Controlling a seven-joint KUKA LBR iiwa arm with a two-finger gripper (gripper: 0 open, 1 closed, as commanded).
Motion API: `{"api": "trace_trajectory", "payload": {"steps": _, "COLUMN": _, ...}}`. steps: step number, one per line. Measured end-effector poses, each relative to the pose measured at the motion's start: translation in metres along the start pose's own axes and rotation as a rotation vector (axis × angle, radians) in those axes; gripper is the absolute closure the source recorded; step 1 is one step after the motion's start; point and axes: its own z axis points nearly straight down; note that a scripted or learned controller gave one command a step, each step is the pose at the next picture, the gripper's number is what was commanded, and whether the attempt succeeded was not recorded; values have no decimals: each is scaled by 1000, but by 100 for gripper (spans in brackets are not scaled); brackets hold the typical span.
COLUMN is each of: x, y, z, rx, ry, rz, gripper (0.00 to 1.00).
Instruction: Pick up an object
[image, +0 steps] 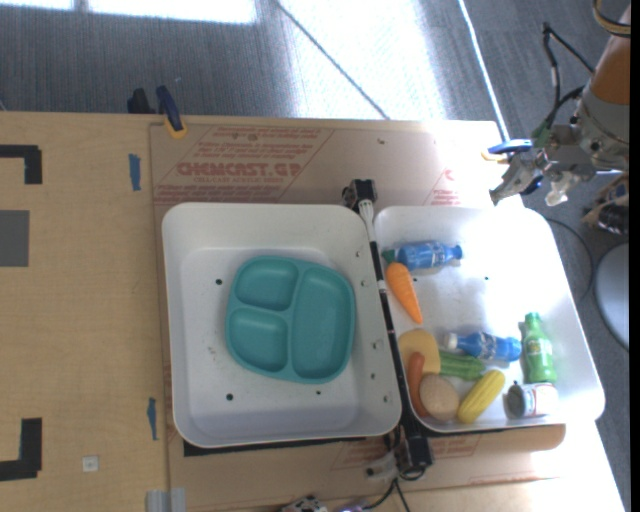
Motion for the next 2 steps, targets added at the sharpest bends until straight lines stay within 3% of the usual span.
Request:
{"api": "trace_trajectory", "payload": {"steps": 1, "x": 68, "y": 6, "z": 138, "rx": 1, "ry": 1, "rz": -308, "gripper": 0}}
{"api": "trace_trajectory", "payload": {"steps": 2, "x": 78, "y": 5, "z": 162, "rx": -17, "ry": 6, "rz": -237, "gripper": 0}}
